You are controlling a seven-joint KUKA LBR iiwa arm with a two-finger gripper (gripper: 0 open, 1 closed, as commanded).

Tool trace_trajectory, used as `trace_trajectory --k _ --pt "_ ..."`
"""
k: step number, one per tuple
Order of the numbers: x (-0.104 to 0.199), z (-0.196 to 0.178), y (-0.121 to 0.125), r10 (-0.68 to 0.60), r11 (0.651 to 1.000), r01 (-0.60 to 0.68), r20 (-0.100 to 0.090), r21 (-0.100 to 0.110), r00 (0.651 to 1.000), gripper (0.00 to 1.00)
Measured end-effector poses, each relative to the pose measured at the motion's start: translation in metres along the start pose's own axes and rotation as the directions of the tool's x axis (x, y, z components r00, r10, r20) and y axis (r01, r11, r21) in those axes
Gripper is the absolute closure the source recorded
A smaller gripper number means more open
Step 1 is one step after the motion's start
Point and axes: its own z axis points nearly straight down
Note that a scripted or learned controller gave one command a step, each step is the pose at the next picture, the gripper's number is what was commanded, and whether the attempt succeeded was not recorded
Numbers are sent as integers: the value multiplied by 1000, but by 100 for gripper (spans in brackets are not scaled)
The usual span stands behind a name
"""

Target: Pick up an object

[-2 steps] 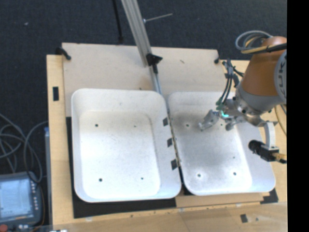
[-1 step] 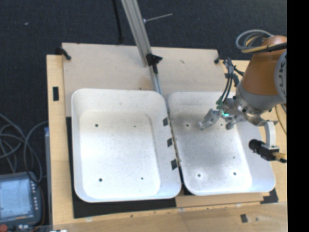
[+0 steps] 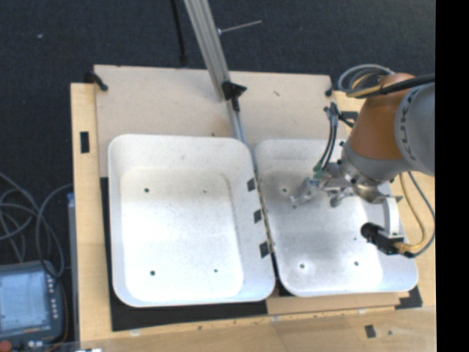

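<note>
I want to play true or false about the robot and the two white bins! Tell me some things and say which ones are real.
1. The gripper is over the right bin. True.
2. The arm has an orange band. True.
3. The arm reaches in over the left bin. False: it comes in from the right side and stays over the right bin.
4. The two bins sit far apart on the bench. False: they sit side by side, edges nearly meeting.
5. A metal pole slants across the top of the picture. True.
6. The bins are black. False: both are white.
</note>
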Motion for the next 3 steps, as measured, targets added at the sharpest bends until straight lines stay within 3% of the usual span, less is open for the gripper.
trace_trajectory --k 1,2,3 --pt "-1 53 -1 2 1000 -2 0 1 1000 0" --pt "-1 39 1 8 1000 -8 -3 -6 1000 100" --pt "4 -15 11 -3 1000 3 -1 -10 1000 100"
